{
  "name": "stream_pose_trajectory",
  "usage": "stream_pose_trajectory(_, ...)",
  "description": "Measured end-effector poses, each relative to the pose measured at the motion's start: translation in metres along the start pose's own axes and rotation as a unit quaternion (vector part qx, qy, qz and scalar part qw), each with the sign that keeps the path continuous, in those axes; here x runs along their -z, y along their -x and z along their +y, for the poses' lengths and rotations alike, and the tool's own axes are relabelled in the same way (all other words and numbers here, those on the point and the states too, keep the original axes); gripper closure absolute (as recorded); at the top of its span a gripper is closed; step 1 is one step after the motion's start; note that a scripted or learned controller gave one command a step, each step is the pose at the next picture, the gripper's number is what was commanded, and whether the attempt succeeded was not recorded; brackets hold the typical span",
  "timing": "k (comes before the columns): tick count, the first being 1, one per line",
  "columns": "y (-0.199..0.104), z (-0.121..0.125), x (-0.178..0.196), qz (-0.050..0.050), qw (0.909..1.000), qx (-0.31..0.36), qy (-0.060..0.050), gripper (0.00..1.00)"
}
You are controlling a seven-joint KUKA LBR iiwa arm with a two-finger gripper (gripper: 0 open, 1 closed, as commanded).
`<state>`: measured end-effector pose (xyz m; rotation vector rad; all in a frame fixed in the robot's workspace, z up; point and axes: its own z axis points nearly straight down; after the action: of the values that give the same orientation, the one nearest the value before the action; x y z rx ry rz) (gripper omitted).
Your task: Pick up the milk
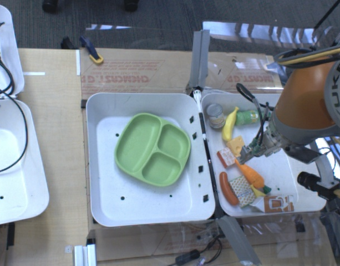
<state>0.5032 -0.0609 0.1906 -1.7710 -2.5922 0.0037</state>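
White-and-orange carton [278, 204], judged the milk, lies flat beyond the carrot's [250, 174] leafy end. The tool [245, 154] sits at the carrot's opposite tip; whether it is open or closed cannot be told.

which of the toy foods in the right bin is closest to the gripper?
The carrot: its top lies right under the gripper. The banana and hot dog lie farther off.

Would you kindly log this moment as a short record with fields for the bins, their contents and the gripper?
left bin: holds a green divided plate
right bin: toy food, including a banana, a carrot, a sausage and a small can
gripper: low over the right bin, above the carrot
milk: cannot pick it out with confidence
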Motion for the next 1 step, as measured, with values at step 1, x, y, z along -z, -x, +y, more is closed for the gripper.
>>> stream_pose_trajectory(1,-0.084,0.0238,0.0006,0.0,0.994,0.109,0.0,1.0)
